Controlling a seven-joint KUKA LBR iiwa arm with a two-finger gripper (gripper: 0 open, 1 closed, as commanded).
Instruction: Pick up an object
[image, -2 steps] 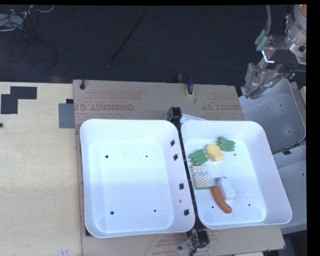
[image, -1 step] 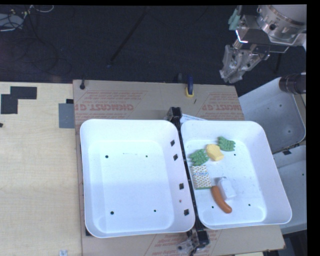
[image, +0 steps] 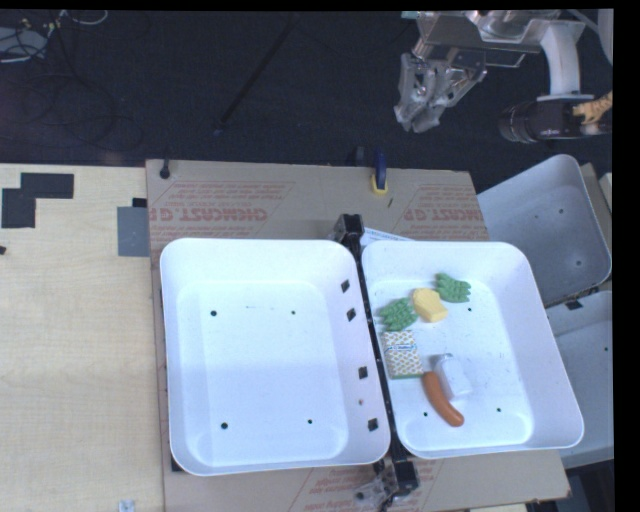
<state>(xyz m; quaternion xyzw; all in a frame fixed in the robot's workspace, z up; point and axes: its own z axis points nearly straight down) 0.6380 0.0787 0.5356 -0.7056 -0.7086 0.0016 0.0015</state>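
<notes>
Though printed brown board (image: 270, 205) unreadable, gripper (image: 425, 105) aloft, its state unclear.

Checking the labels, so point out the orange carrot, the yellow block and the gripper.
orange carrot (image: 443, 400), camera view, middle of its body.
yellow block (image: 430, 305), camera view, top face.
gripper (image: 425, 115), camera view, between its fingertips.

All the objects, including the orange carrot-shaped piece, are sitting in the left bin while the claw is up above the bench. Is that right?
Not quite: the camera view shows the orange carrot-shaped piece and the other objects in the right bin, not the left bin. The claw is indeed up above the bench.
</notes>
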